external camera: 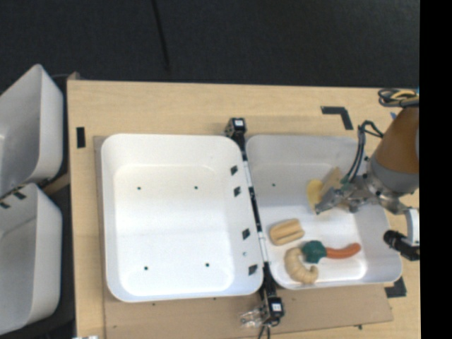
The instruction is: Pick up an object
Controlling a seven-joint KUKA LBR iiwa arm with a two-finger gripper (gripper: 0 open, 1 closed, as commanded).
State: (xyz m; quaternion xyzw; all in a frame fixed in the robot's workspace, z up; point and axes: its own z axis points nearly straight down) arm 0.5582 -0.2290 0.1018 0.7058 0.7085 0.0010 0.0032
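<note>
The hand (326,205) touches a yellow object (316,188), orientation unclear.

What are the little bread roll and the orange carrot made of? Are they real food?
Probably not real. The bread roll looks like smooth moulded plastic or foam: its tan colour is even and slightly shiny. The carrot and its green top look like plastic too, with flat bright colours. The picture is too blurry to be sure.

One fixed camera looks down at a slant, perhaps from mid-height, on both bins (176,143).
</note>
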